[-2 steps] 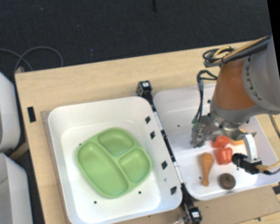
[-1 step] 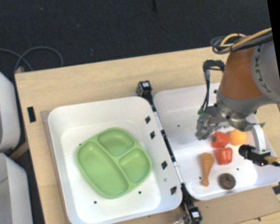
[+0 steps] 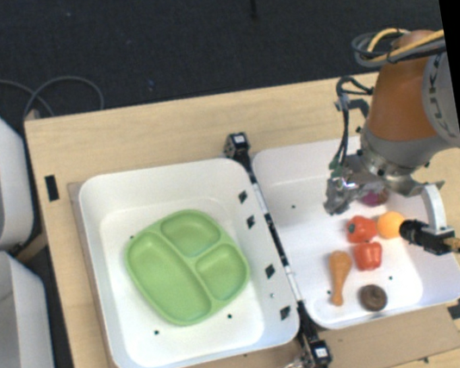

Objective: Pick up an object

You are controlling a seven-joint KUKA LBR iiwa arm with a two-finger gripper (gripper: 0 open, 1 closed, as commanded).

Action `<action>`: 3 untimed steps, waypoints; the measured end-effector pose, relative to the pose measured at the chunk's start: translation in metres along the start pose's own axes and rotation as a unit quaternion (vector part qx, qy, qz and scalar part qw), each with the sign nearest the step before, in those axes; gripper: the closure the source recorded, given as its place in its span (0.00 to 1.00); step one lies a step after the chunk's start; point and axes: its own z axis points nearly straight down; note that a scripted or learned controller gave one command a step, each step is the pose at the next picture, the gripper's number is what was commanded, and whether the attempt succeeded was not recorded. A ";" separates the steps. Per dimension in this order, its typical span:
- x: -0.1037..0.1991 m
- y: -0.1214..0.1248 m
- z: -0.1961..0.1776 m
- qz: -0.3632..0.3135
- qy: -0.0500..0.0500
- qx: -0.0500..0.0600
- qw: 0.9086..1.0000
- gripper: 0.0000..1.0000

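Wooden bench [image 3: 81,335] lies under everything, and on it we see two white bins side by side. Our left bin [image 3: 117,346] holds a green tray [image 3: 187,266] with three compartments, lying flat near the bin's middle. Our right bin [image 3: 299,176] holds the small things, all gathered in its near half.

We reach in from the right with the arm [image 3: 409,105], its orange band above the wrist, and our gripper [image 3: 343,195] hangs over the upper middle of the right bin. We cannot tell whether its fingers stand spread or pressed together; nothing shows between them. A purple thing [image 3: 375,195] peeks out just beside the gripper, partly hidden by the wrist.

Below the gripper sit the toys. A red pepper [image 3: 367,255] lies near the bin's middle, with a red tomato [image 3: 360,229] just above it, touching or nearly so. An orange ball [image 3: 389,225] sits right of the tomato, close against it. A tan drumstick [image 3: 340,275] lies tilted left of the pepper, just apart from it. A brown disc [image 3: 372,296] rests near the bin's front wall, below the pepper
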 end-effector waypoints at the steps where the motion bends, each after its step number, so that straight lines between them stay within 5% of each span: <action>1: -0.001 0.002 -0.051 0.000 0.000 0.000 1.000 1.00; 3: 0.105 0.012 -0.032 -0.001 0.001 0.004 1.000 1.00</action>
